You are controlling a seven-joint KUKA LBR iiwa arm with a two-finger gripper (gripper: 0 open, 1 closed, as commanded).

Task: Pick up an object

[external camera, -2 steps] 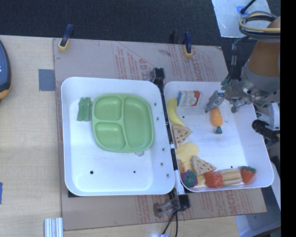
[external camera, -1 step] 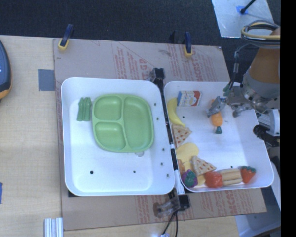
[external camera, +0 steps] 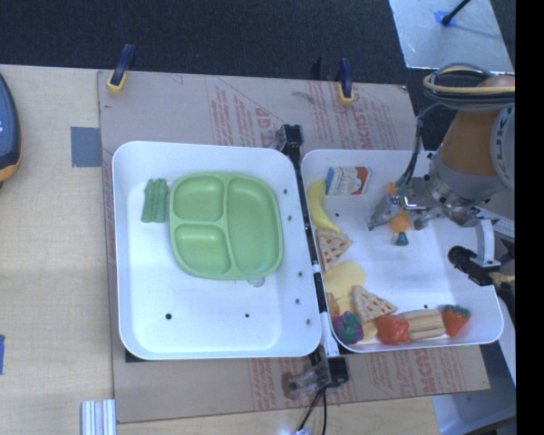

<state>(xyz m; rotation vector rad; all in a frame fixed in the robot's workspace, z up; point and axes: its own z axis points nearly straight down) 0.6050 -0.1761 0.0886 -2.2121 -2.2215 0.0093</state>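
My gripper (external camera: pixel 400 217) hangs over the upper middle of the right bin (external camera: pixel 453 270), reaching in from the right. Its fingers stand spread apart, one fingertip (external camera: pixel 377 223) to the left and the other to the right. A small orange toy piece (external camera: pixel 400 234) sits between them, narrower than the gap and touching neither finger as far as I can see. The gripper is open. Other toy foods lie in this bin: a milk carton (external camera: pixel 347 180), a banana (external camera: pixel 317 208), a tomato (external camera: pixel 393 330) and a strawberry (external camera: pixel 454 319).
Waffle pieces (external camera: pixel 333 243), a yellow slice (external camera: pixel 344 279), purple grapes (external camera: pixel 348 326) and a bread stick (external camera: pixel 425 323) crowd the right bin's left and front. The left bin (external camera: pixel 145 315) holds a green divided plate (external camera: pixel 226 225) and green beans (external camera: pixel 154 200). A black divider (external camera: pixel 306 243) separates the bins.
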